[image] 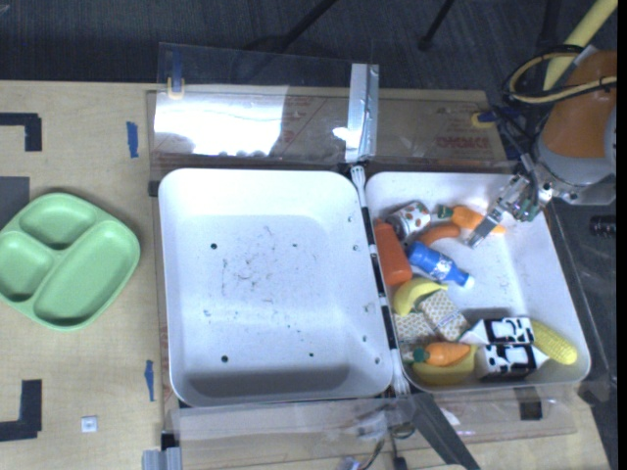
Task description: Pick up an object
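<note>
Camera view is showing the two-finger pincer (pixel 487 225) reaching down into the right-hand shallow white plastic bin (pixel 549 272), its tips sitting at a small orange toy piece (pixel 468 217) near the bin's far wall. Whether that piece is actually lying between the fingers, I cannot tell, nor whether the pincer is spread or clenched. Nothing is looking lifted yet, so the pick is seeming unfinished: gripping and raising are remaining. Other candidates are lying nearby: a blue plastic bottle (pixel 438 264), a yellow toy banana (pixel 418 295), a black-and-white patterned block (pixel 508 344). No readable writing is showing on any item.
</note>
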Controlling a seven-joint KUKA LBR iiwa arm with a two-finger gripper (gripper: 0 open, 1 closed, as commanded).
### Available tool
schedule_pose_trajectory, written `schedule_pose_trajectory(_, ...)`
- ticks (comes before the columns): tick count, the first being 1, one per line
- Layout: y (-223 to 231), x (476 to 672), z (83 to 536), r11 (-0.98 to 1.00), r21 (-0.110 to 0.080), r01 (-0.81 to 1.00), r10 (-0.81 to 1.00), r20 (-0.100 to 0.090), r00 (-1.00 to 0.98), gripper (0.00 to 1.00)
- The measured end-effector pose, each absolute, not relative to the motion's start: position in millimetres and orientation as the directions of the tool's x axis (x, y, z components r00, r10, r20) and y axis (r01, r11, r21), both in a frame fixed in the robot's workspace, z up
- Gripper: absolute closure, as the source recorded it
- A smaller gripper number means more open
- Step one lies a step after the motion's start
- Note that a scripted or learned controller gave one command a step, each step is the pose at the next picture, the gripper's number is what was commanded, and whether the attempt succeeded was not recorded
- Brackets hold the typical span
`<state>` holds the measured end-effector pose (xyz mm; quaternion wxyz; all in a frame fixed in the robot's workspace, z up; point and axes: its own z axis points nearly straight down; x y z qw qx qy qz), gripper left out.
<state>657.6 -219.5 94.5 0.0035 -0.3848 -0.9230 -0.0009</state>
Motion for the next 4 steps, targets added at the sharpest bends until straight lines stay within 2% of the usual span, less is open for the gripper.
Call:
schedule_pose_trajectory(1, -216, 611.0, 86, 0.801, 0.002, 0.599, 0.599, -0.003, -0.801, 0.00)
schedule_pose_trajectory(2, -201, 654.3, 87, 0.835, -0.001, 0.550, 0.550, 0.000, -0.835, 0.00)
schedule_pose_trajectory(3, -202, 657.3, 100, 0.833, 0.006, 0.553, 0.553, -0.012, -0.833, 1.00)
schedule_pose_trajectory(4, -204, 654.1, 201, 0.816, 0.004, 0.579, 0.579, -0.007, -0.816, 1.00)
